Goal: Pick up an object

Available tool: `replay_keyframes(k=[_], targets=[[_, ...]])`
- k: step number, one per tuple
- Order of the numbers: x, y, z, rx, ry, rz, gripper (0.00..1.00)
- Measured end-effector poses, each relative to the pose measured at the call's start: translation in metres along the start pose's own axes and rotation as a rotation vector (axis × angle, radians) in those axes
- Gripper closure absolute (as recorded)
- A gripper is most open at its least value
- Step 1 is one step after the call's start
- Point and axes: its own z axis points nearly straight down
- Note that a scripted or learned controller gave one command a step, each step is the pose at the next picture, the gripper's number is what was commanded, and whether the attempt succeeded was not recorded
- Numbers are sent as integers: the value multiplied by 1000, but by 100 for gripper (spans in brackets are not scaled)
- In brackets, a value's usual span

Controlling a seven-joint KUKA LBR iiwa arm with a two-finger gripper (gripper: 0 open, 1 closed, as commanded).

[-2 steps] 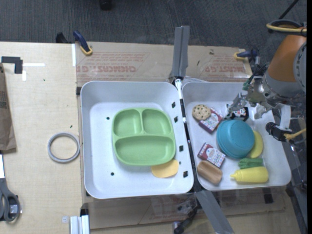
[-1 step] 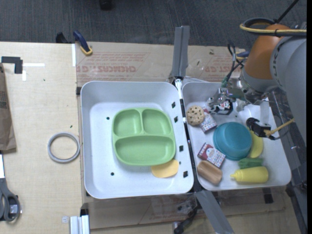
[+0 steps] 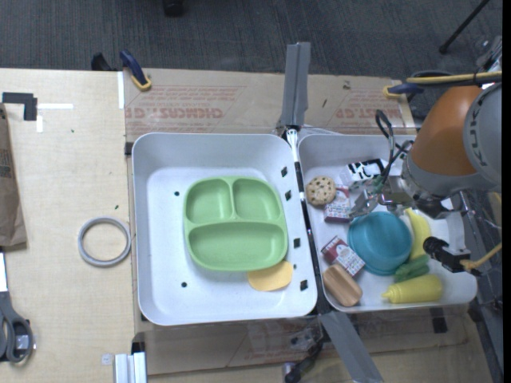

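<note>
A bench seen from above holds two shallow white bins side by side. The arm (image 3: 455, 130), grey with an orange band, reaches in from the right and ends over the right bin (image 3: 319, 146). Its gripper (image 3: 374, 198) sits low among the clutter there — whether it is wide, narrow or holding anything cannot be told, since the tip blends into the items beneath it.

Just below the gripper lies a blue bowl (image 3: 382, 242). To the gripper's left is a cookie (image 3: 321, 190), and between the two a small packet (image 3: 339, 210). Just above the gripper is a black-and-white item (image 3: 363, 168). Right of the bowl stands a yellow banana shape (image 3: 419, 230), with a green piece (image 3: 411, 268) under it and a yellow bottle (image 3: 415, 290) lower still. Below and left of the gripper lie a red-and-white box (image 3: 342, 255) and a tan bread-like piece (image 3: 342, 286).

Well left of the gripper, the left bin (image 3: 152, 238) holds a green divided plate (image 3: 235, 223) with a yellow slice (image 3: 270, 278) touching its lower edge. Farther left — on the bare bench — lies a grey ring (image 3: 104, 240).
</note>
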Motion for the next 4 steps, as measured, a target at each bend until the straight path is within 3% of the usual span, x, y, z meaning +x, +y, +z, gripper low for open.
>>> replay_keyframes(k=[1,2,3,4], targets=[[-11,-33,1,0,0,-40,0],[-10,-39,1,-2,0,-16,0],[-13,-19,-119,12,1,268,0],[-36,-65,-62,15,2,234,0]])
